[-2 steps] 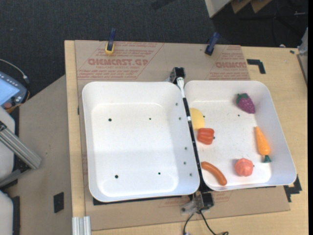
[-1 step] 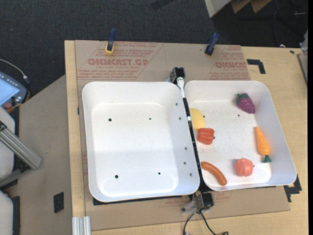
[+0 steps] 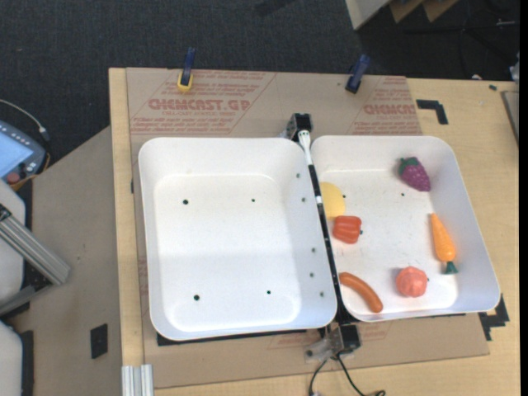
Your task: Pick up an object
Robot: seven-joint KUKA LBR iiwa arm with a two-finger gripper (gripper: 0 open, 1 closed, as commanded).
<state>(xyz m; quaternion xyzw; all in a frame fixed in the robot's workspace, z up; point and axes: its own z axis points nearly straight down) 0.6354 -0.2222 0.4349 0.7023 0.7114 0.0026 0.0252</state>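
The right bin (image 3: 466, 213) holds several toy foods. A purple bunch of grapes (image 3: 415, 173) lies at its far right. A yellow piece (image 3: 332, 197) rests against the left wall, with a red-orange pepper (image 3: 346, 228) just in front of it. An orange carrot (image 3: 442, 238) lies along the right side. A pink-red round fruit (image 3: 412, 281) and an orange-red sausage (image 3: 361, 292) sit near the front edge.
The left bin (image 3: 165, 221) sits beside the right one on a brown board (image 3: 247, 97). Blue clamps (image 3: 187, 69) (image 3: 358, 73) hold the board's far edge. A metal rail (image 3: 33, 250) and grey gear stand at the left.
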